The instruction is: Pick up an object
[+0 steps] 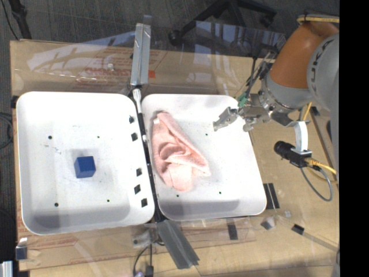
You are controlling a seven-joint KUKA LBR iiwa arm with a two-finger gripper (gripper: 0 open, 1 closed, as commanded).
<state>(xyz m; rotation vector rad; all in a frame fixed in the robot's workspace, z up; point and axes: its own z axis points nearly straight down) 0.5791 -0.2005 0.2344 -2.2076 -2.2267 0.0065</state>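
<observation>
on the cardboard-covered bench (75, 62) above dark floor (69, 4), claw (235, 120) hangs apart over right bin (242, 180).

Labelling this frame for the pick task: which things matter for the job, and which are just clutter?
Job:
- pink cloth, in the right bin
- blue cube, in the left bin
- hand, over the right bin's far right corner

Lying about:
- chair base, on the floor beyond the bench
- grey bar, behind the bins
</observation>
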